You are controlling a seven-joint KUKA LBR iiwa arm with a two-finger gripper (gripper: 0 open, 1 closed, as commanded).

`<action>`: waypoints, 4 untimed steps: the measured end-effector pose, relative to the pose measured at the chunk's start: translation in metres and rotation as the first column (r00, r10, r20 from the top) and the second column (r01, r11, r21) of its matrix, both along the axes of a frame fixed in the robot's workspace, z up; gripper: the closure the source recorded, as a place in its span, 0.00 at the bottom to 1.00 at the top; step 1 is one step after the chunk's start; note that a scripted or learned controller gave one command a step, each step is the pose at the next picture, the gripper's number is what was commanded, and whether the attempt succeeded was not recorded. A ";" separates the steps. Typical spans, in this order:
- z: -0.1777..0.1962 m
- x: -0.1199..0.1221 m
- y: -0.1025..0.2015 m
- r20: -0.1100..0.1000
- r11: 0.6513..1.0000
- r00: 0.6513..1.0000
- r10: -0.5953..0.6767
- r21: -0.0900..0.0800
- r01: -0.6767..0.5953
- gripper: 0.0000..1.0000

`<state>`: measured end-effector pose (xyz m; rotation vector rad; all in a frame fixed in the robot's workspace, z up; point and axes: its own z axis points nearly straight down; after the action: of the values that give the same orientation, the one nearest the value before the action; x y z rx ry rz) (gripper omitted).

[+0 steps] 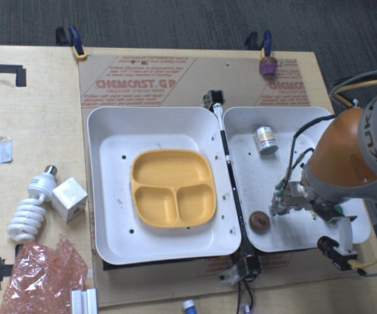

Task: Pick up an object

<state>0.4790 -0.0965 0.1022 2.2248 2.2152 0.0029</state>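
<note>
Hovering in the right bin (241, 142), the tool (281, 205), grip unclear, nears a round brown object (260, 222).

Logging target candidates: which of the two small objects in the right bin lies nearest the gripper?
The round brown object, just left of the gripper; the silver can lies farther off, near the bin's far wall.

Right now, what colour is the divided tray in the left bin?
Yellow-orange, plain with no pattern. The divided tray shows well in the camera view, lying in the left bin.
</note>
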 end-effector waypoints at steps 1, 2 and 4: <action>0.090 0.053 0.059 -0.001 1.000 1.000 0.006 -0.001 -0.006 1.00; 0.090 0.053 0.059 -0.001 1.000 1.000 0.006 -0.001 -0.006 0.00; -0.010 0.037 0.004 -0.003 1.000 1.000 0.003 0.000 -0.003 0.00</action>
<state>0.5159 -0.0926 0.0925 2.2229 2.2199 0.0004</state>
